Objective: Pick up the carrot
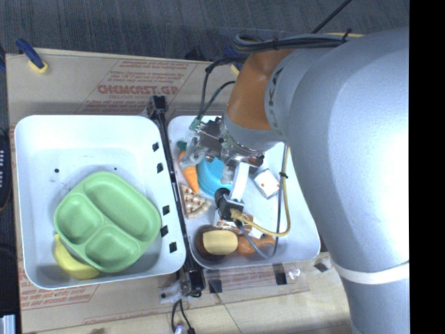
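Note:
The carrot is a small orange tapered piece lying in the right bin, close to its left wall and beside a blue cup. My gripper is lowered into the back left part of that bin, just behind the carrot and the cup. The wrist body and cables hide its tips. I see nothing that is plainly held in it.
In the right bin also lie a waffle-patterned slice, a tan bun-like piece, another orange item at the front and a white tag. The left bin holds a green divided plate over a yellow object.

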